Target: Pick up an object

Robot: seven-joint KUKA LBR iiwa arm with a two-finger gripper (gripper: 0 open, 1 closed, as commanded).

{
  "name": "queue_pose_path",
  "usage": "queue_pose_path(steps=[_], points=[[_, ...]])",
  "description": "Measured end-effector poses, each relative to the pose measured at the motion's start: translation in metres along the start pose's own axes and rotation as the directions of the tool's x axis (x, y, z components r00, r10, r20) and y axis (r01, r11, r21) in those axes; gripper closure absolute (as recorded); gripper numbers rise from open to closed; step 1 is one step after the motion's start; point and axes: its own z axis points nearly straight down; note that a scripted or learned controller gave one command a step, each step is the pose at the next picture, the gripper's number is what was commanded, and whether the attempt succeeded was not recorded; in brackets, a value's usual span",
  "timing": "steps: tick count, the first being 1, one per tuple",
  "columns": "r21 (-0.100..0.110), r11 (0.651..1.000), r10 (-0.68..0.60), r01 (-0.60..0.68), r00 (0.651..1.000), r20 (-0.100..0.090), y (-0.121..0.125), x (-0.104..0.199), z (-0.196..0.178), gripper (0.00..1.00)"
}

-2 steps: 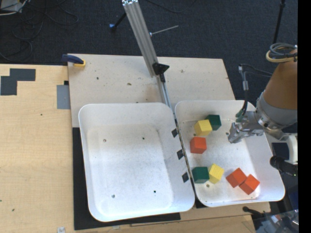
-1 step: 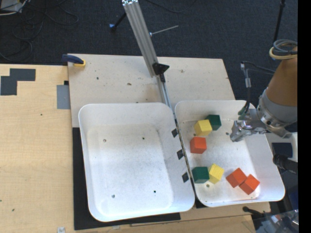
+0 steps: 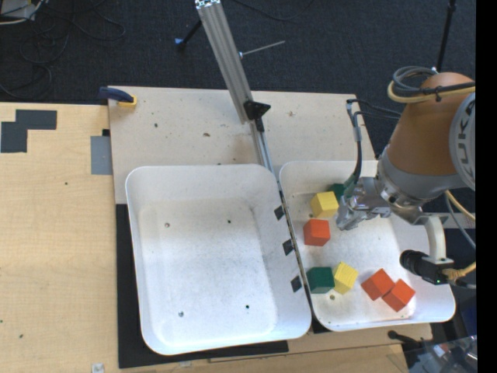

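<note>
Six blocks at least lie in the right bin [image 3: 435, 305], and the hand [image 3: 351, 210] sits low among the upper ones, reaching in from the right on the grey arm [image 3: 423, 150]. Whether the hand is released or clenched on anything cannot be told from this slant, since the wrist hides its tip.

Nearest is the upper yellow block [image 3: 324, 203], just beside the hand on its left, toward the divider between the bins. A small dark green piece [image 3: 338, 189] peeks out just above the hand, mostly covered. The orange-red cube [image 3: 316, 231] lies a little lower and to the left, near but apart from the hand. My judgement is that the yellow block is the likely target (a short sideways shift left would put the hand over it); it looks like a plain small cube with no long axis to speak of, sitting slightly turned against the bin's edges.

Farther off, toward the near rim, rest a green block [image 3: 320, 279] touching a second yellow block [image 3: 345, 277], and two orange-red blocks [image 3: 387, 289] side by side. All of it stands on the table [image 3: 178, 127]
</note>
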Motion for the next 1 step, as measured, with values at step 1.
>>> queue_pose_path(steps=[1], points=[[-0.001,1.000,0.000,0.000,1.000,0.000,-0.0025,0.0464,-0.0067,1.00]])
